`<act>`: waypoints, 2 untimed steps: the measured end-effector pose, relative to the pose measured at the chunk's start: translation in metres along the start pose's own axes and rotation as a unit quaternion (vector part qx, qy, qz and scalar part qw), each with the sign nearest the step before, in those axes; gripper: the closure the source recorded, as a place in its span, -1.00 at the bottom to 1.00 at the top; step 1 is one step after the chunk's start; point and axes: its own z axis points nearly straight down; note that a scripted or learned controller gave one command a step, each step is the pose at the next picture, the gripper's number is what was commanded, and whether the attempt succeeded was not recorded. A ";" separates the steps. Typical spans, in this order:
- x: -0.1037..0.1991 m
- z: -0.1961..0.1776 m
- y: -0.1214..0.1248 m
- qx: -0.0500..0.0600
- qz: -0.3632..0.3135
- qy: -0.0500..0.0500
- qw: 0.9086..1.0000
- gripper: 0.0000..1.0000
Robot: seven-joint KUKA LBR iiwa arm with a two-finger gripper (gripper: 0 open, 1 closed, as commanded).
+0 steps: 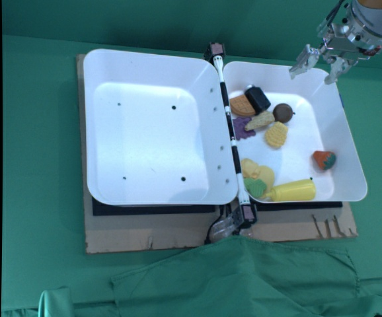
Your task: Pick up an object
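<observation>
1. Toy food items lie loose in the right bin: corn cob, strawberry, yellow bottle, brown ball, black block.
2. Gripper, fingers spread and holding nothing, hangs above that bin's far rim, apart from every item.
3. Left bin adjoins the right bin along a black-and-white divider.

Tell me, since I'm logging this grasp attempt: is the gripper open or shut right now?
Open. The gripper hangs above the right bin's far rim with its two fingers spread apart and nothing between them.
</observation>
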 end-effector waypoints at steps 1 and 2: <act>0.033 0.049 -0.058 0.004 0.000 0.001 1.000 -1.00; 0.017 0.145 -0.086 0.006 0.002 0.001 1.000 -1.00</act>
